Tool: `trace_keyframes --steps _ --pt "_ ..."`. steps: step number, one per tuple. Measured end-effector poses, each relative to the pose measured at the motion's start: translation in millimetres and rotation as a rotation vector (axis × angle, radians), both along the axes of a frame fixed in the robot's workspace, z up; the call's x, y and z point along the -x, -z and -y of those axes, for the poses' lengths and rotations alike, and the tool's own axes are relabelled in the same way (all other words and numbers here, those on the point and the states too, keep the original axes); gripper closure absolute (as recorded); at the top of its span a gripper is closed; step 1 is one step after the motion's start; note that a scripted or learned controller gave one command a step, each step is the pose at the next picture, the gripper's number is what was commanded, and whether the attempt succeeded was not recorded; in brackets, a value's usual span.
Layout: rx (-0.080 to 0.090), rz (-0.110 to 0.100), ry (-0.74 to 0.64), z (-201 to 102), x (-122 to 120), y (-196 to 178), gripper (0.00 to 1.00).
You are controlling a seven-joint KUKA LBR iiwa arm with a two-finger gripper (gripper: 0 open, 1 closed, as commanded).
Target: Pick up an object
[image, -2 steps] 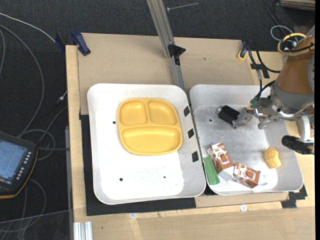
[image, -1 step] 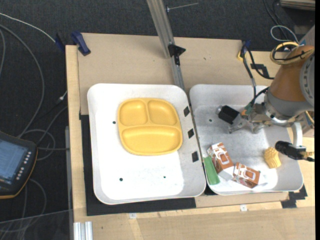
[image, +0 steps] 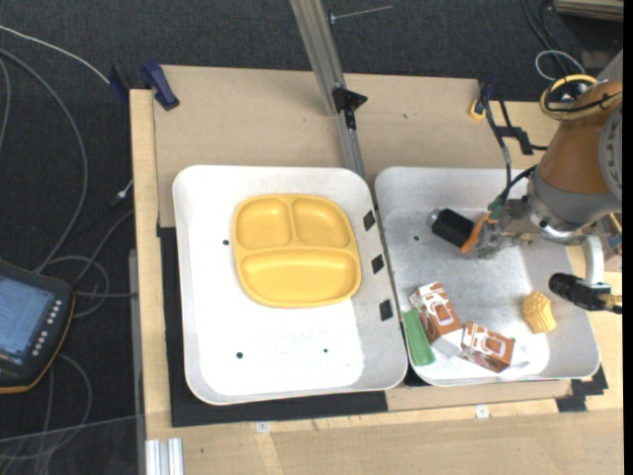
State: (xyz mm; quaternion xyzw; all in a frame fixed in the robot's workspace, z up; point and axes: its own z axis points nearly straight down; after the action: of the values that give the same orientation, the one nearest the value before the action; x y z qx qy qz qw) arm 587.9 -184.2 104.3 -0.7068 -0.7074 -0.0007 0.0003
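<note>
Camera view: arm is reaching in from the right, tool (image: pixel 485 240) sitting low in the right bin (image: pixel 465 181) just beside the black object (image: pixel 452 227), likely lining up a grasp; can't tell the tool's state. The other pickables are lying along the bin's near edge: two orange-white cartons (image: pixel 435 310), green stick (image: pixel 417 337), yellow piece (image: pixel 537 312); the yellow tray (image: pixel 295 248) is lying in the left bin (image: pixel 198 295)

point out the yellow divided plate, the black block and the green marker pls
yellow divided plate (image: pixel 297 248): camera view, on the ridge between its compartments.
black block (image: pixel 453 227): camera view, on its top face.
green marker (image: pixel 417 337): camera view, mid-barrel.
</note>
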Motion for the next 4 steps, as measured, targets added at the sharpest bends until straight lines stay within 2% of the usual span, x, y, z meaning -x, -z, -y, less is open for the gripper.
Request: trace_keyframes --steps 1,3,4 --pt "0.004 0.007 0.000 3.0 3.1 -63.4 1.00" --pt "0.003 0.007 -0.001 -2.0 -8.7 -154.1 1.00" --pt "-0.002 -0.003 -0.006 -58.5 -1.6 -142.9 1.00"
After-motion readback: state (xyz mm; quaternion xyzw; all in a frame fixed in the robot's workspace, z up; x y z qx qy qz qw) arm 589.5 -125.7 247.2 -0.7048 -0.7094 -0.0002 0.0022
